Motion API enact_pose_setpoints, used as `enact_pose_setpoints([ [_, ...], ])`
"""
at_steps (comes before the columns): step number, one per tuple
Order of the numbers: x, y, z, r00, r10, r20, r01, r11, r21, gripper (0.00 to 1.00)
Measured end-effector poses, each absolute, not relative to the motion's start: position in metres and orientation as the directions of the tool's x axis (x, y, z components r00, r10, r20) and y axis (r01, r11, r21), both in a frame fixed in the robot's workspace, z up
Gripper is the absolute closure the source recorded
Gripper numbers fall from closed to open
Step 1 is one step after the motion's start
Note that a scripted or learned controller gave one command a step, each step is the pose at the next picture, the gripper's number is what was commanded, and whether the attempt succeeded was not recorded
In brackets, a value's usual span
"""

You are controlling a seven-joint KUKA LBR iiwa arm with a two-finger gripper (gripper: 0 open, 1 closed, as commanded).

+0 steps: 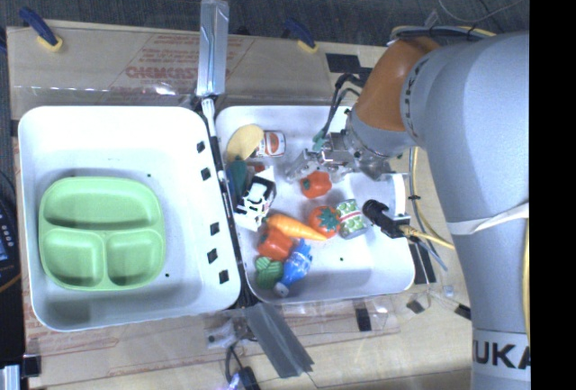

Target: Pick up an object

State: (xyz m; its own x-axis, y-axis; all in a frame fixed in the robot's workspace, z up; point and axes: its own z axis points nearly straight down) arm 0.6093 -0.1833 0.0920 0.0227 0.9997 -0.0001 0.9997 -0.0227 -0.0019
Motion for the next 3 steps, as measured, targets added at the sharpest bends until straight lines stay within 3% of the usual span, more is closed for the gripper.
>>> enact_pose_setpoints([
  [1, 0.610, -0.182, 0.102, 0.018, 1.000, 0.001, 1.000, -0.018, -0.004, 1.00],
  [2, 0.617, -0.147, 0.201, 0.085, 0.996, 0.001, 0.996, -0.085, 0.001, 1.00],
  [3, 0.617, -0.146, 0.209, 0.079, 0.997, 0.001, 0.997, -0.079, -0.004, 1.00],
])
